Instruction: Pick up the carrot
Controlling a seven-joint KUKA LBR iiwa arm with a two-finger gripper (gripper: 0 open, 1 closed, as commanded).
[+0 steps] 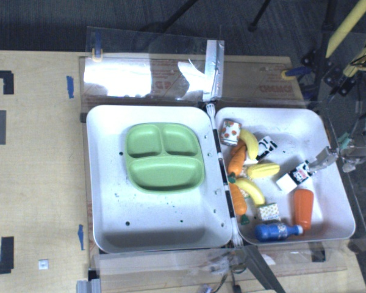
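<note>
Two orange carrots lie along the left wall of the right bin (338,224). The upper carrot (236,159) leans against a banana, its green tip pointing down. The lower carrot (238,201) rests by the divider, partly under another banana. A grey piece of the gripper (329,157) reaches over the bin's right rim, well to the right of both carrots and next to a small black-and-white carton (301,173). It is blurred and cut off by the view's edge.
The right bin also holds three bananas (262,170), an orange bottle (302,207), a blue bottle (274,231), a spotted cube (230,130) and small boxes. The left bin (104,212) bears a green divided plate (165,156). A clear sheet stands behind it.
</note>
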